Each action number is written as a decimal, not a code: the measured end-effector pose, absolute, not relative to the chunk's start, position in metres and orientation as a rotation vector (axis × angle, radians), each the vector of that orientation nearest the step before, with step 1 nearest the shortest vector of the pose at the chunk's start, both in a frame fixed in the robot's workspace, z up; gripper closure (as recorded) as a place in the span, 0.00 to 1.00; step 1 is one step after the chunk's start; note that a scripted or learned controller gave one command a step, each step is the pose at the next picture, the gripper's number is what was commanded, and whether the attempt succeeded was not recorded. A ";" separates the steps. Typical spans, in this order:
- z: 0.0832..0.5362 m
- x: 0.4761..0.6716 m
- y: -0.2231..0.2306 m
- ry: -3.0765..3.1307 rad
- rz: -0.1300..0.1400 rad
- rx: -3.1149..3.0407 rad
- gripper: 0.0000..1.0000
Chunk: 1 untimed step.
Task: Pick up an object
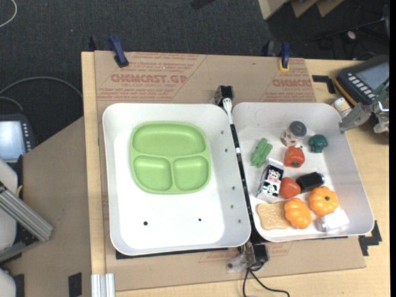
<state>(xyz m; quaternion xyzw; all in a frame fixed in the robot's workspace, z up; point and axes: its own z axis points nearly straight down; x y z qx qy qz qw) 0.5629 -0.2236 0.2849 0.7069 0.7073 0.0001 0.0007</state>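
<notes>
The hand (354,117) hangs at the right bin's (352,184) far right rim, away from the toys, its state impossible to tell.

A divided tray (169,158) lies in the left bin (117,184). The right bin (352,166) holds small toys clustered toward six o'clock, a cracker (271,216) at its seven o'clock corner.
</notes>
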 end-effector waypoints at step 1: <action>0.109 0.529 -0.221 2.222 0.012 2.214 0.00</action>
